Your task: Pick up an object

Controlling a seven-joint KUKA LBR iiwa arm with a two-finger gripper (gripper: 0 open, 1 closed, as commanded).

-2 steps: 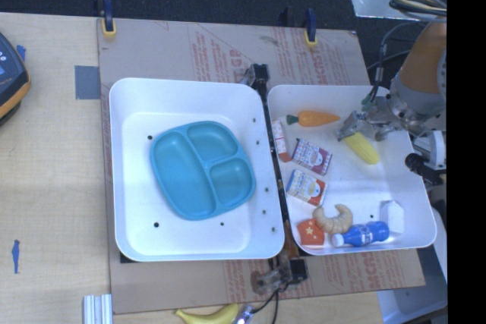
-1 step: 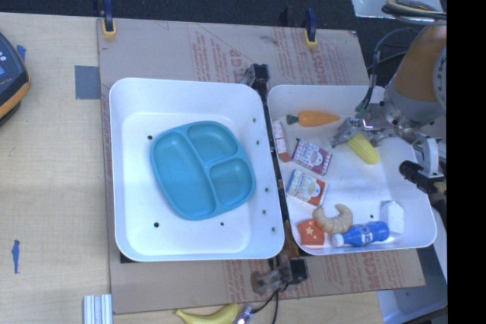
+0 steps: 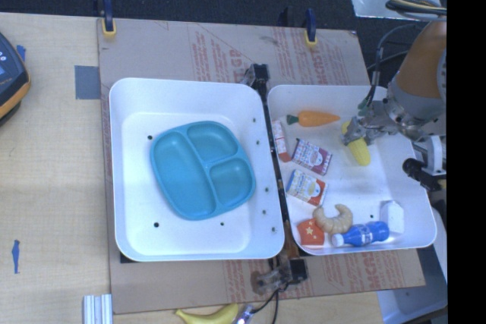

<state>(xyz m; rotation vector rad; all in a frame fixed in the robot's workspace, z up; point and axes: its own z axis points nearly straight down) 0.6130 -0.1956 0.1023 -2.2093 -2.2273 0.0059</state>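
Beside the carrot, the gripper touches a yellow piece; whether it grips, I cannot tell. Rounded, that piece might roll away.

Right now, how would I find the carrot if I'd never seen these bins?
Look in the right bin, the one full of small things, not the left bin with the blue plate. Go to its far edge, near the middle. The carrot lies there on its side, alone: long, orange, pointed, with a small green top, unlike the flat packets just below it.
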